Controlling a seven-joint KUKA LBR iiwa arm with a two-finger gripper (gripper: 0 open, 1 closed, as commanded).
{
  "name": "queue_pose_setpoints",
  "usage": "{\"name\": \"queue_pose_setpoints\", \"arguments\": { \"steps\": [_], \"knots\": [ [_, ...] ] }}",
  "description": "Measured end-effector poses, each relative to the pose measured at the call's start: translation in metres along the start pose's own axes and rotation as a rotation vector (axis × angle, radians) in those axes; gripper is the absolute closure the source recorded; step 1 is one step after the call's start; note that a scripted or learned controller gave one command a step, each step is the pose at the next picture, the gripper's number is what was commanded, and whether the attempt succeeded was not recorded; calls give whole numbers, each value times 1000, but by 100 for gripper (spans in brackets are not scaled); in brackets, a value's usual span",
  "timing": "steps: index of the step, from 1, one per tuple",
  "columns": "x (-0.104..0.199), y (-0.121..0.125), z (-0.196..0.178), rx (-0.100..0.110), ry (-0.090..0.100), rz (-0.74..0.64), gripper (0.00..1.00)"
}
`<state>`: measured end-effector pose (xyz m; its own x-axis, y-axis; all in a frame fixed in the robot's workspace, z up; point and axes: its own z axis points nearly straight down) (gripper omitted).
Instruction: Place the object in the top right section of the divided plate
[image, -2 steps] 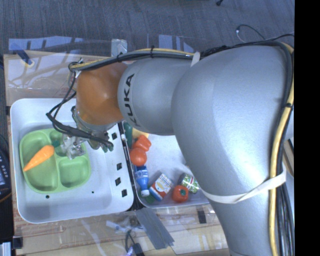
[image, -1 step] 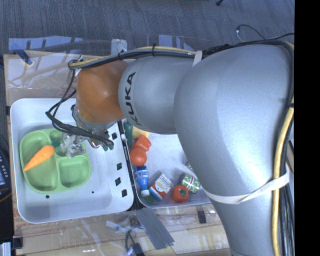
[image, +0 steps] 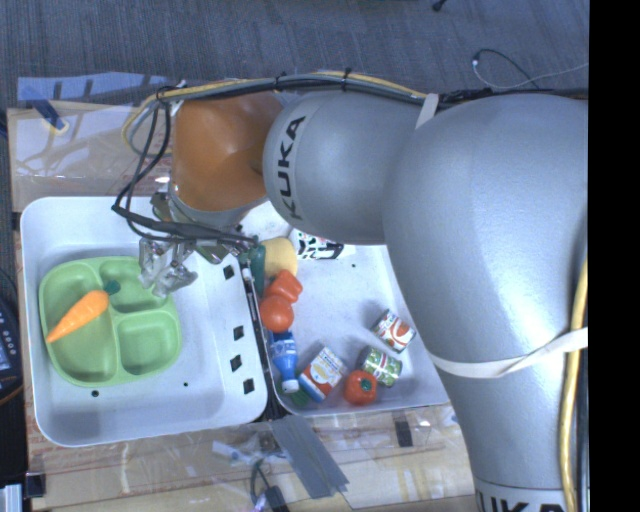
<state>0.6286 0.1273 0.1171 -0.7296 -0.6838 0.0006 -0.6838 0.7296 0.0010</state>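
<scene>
Camera view, near edge first: you've got the right bin (image: 400, 395) w/ clutter along its 6 o'clock side: a red tomato (image: 361, 387), small cartons (image: 322, 372), a blue bottle (image: 285, 360), two little cans (image: 392, 331). Orange and red pieces (image: 281, 300) sit further up by the divider, a yellow piece (image: 280, 256) above them.

Left bin (image: 210, 390) holds the green divided plate (image: 150, 345) toward its 9 o'clock side. A carrot (image: 77, 315) lies on the plate, slanted, its body across the left compartments, green tip pointing to 1 o'clock toward the plate's middle.

Task status, my read: if the carrot is your object, it's on the plate but not clearly in the top right section; it looks to sit left of centre. So placement is either off target or unfinished; you'd want it shifted toward 2 o'clock.

Further back, the end effector (image: 165, 268) hangs over the plate's top right corner, at approx 2 o'clock from the carrot, near but apart from it. Nothing visible between the fingers, so it carries nothing; whether they're spread or closed, can't tell, too much glare and cabling.
</scene>
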Motion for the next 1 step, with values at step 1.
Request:
{"name": "queue_pose_setpoints", "arguments": {
  "steps": [1],
  "knots": [
    [29,2,10,9,-24,-208,100]
  ]
}}
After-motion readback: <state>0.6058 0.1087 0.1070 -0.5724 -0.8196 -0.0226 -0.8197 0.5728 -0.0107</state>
